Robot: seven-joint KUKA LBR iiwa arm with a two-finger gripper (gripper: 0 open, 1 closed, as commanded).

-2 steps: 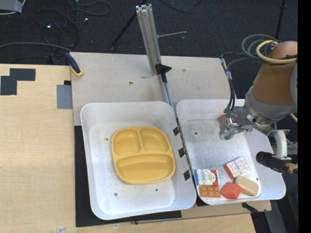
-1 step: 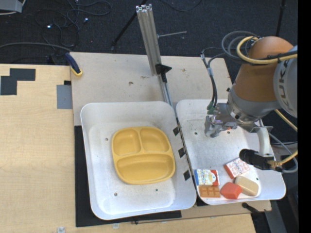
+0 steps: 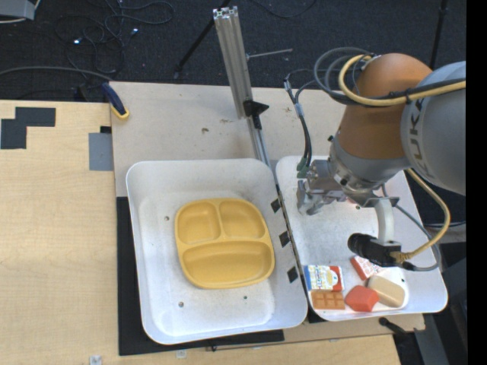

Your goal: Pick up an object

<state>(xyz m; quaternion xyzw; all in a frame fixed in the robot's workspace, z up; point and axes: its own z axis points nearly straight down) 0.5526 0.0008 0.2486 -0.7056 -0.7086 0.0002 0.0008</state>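
Gripper (image 3: 311, 202) low over right bin (image 3: 335, 234), near its left wall; finger state cannot be told; toy foods (image 3: 358, 284) near front edge.

Left bin (image 3: 144, 280): white plastic, matt, faintly speckled. Within it, a yellow divided tray (image 3: 224, 242) of smooth moulded plastic with a dull sheen. Right bin (image 3: 335, 230): same matt white plastic. At its near edge, a printed carton (image 3: 324, 277) looks like glossy card; a red block (image 3: 361, 298) and a cream block (image 3: 388, 290) look smooth, likely plastic. Tabletop (image 3: 46, 226): pale wood-grain laminate, matt. Upright post (image 3: 234, 59) at the far edge: brushed aluminium extrusion. Arm's orange band (image 3: 380, 105): smooth, semi-gloss. Pincer (image 3: 312, 200): metallic, detail indistinct.
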